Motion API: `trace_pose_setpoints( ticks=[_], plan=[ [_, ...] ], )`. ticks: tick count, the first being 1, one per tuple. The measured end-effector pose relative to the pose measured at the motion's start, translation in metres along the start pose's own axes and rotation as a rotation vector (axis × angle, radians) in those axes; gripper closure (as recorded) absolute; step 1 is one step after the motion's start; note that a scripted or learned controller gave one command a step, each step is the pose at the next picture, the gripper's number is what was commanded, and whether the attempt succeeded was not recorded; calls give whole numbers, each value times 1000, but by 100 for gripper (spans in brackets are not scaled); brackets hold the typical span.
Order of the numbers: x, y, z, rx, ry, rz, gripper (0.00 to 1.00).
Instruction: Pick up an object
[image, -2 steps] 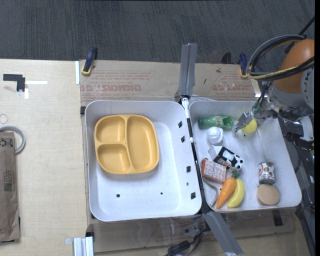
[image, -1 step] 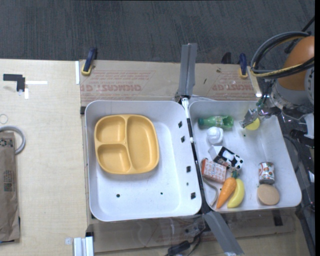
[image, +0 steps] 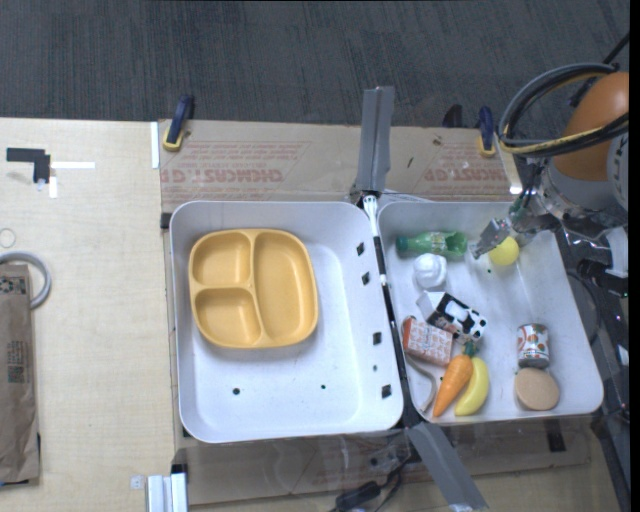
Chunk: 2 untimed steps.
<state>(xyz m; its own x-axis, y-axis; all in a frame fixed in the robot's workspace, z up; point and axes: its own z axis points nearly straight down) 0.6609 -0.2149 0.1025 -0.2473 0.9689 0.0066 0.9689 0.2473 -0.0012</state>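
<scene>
Yellow divided plate (image: 254, 288), left bin (image: 290, 400)

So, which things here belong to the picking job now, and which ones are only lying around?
In the job:
gripper, low in the right bin
yellow lemon, right at the gripper

Lying about:
green bottle
white bottle
carrot
banana
can
round cookie
yellow divided tray, in the left bin
</scene>
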Motion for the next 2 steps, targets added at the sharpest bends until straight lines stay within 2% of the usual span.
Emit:
trace_pose_setpoints(
  ticks=[1, 2],
  plan=[
    [-4, 1, -11, -7, -11, 0, 100],
    [70, 10, -79, -3, -9, -37, 100]
  ],
)
